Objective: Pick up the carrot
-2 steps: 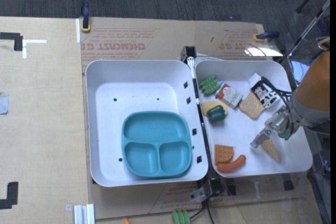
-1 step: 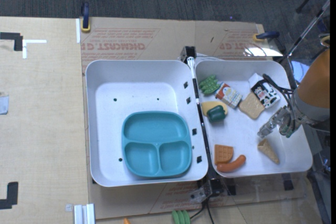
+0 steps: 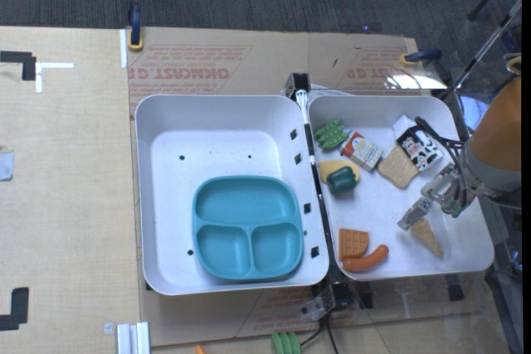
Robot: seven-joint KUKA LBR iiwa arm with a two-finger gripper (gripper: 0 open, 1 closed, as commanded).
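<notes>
Carrot (image 3: 365,259): near front edge of right bin (image 3: 465,261), left of and nearer than claw (image 3: 417,215), apart from it. Long axis roughly left-right, right end tilted slightly rearward. Claw: grip state cannot be told.

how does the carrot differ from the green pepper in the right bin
The carrot is orange and long, lying flat near the right bin's front wall; the green pepper is dark green, short and rounded, further back by the left wall. The carrot lies against a waffle piece; the pepper sits against a yellow piece. Both are toy foods, and both lie apart from the gripper.
</notes>
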